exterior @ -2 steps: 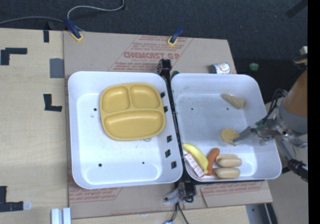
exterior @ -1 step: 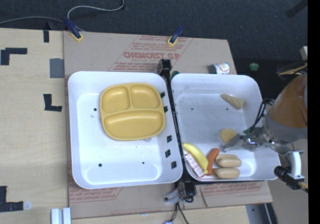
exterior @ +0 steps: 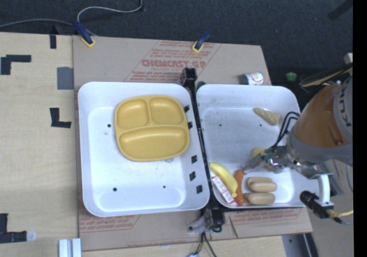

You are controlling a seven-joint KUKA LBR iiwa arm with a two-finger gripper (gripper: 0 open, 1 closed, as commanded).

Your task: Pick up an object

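The right bin holds a yellow banana, an orange carrot, a hot dog bun, a red-and-white packet and a tan bread piece. My gripper reaches in from the right and hovers low over the bin's front part, just above the bun and right of the banana. Nothing shows between its fingers. The left bin holds a yellow divided plate.
The arm's grey body with its orange band covers the right bin's right side. A black divider clip sits between the bins at the back. A small can lies behind the right bin. Cardboard lies under both bins.
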